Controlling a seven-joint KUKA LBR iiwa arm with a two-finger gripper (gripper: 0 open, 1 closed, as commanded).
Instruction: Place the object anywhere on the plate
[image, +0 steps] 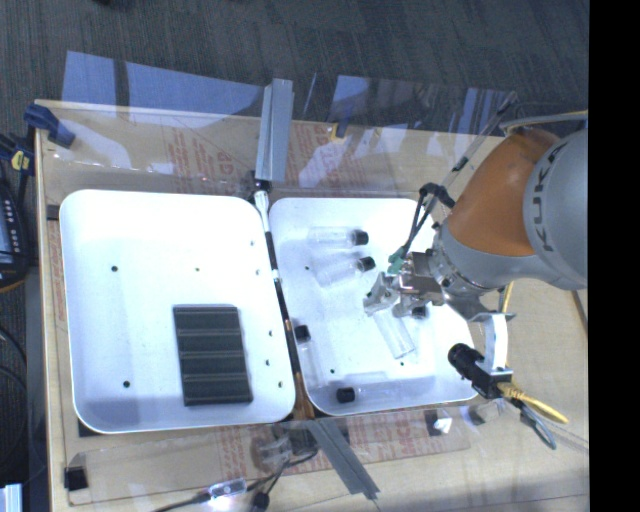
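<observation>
While the gripper (395, 300) hangs low over the right bin (300, 380), whether its jaws are apart or together cannot be told. Clear vials (335, 240) lie just left of the jaws, likely pick targets; the dark ridged plate (212, 354) sits far left.

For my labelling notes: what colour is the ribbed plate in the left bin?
Dark grey to black, with ridges across it; the plate shows in the camera view.
</observation>
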